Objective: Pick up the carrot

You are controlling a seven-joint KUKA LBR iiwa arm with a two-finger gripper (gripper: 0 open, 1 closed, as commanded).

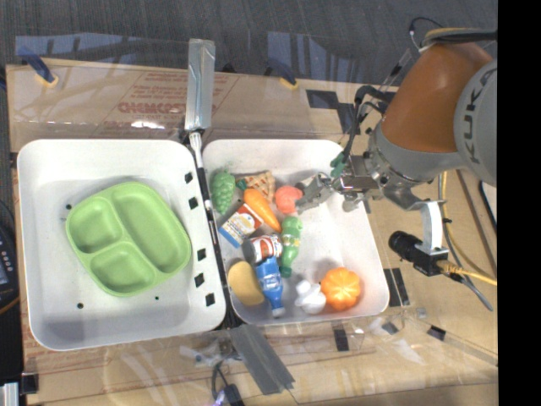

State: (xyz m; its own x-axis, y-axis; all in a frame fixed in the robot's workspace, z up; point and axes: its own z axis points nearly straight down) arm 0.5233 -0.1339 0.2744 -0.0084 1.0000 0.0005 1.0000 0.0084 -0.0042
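Near rim of right white bin (pixel 372 299): round orange fruit (pixel 341 287), blue bottle (pixel 270 284), label too small for me to read. Mid-bin: long orange carrot (pixel 261 209), lying free, tip hidden under small packet (pixel 239 224). Grey two-finger gripper (pixel 311 192) just right of carrot; fingers blurred, I cannot tell spread. Far cardboard (pixel 152 100): red print, unreadable.

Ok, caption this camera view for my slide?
Claw hovering by the carrot in the cluttered right bin; green tray in the left.

carrot (pixel 261 209) hemmed in by green veg (pixel 223 190), red tomato (pixel 288 199), carton (pixel 239 225), can (pixel 265 248), open floor along right bin's right wall (pixel 372 235)
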